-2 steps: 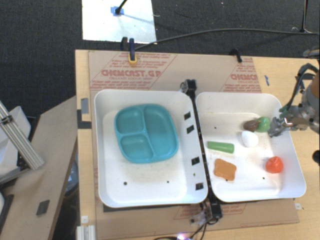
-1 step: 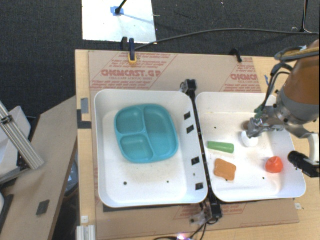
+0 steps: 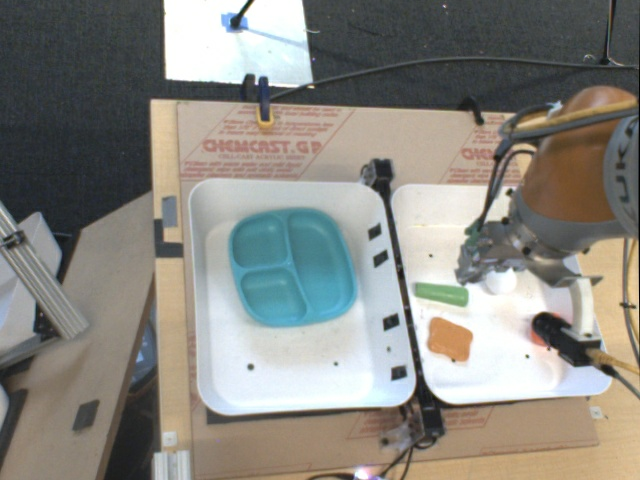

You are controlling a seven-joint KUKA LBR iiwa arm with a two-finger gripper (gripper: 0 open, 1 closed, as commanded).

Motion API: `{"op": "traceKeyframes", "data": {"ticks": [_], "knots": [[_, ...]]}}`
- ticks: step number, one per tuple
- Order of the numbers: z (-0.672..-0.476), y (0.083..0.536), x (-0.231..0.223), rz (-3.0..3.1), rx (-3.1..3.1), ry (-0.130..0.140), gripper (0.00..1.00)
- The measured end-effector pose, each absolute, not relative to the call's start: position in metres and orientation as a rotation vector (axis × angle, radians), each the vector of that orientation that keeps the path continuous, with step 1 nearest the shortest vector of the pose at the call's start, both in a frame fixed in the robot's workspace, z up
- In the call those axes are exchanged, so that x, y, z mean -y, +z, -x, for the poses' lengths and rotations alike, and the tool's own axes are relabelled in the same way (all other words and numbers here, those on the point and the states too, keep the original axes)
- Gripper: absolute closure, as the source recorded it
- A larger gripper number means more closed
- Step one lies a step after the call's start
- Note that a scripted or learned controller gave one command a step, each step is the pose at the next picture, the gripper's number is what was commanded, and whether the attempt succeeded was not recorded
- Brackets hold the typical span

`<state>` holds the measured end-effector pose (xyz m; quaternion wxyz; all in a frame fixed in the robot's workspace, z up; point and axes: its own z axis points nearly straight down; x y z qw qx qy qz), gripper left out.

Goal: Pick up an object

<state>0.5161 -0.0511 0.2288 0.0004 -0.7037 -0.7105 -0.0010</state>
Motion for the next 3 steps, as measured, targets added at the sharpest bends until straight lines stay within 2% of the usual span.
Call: {"op": "traceKeyframes", "data": {"ticks": [2, 3], "knots": [[-0.519, 0.213, -0.064, 2.212, 2.231, -0.003, 1.00], [-0.515, 0.223, -0.109, 2.210, 2.231, -0.003, 1.00]]}}
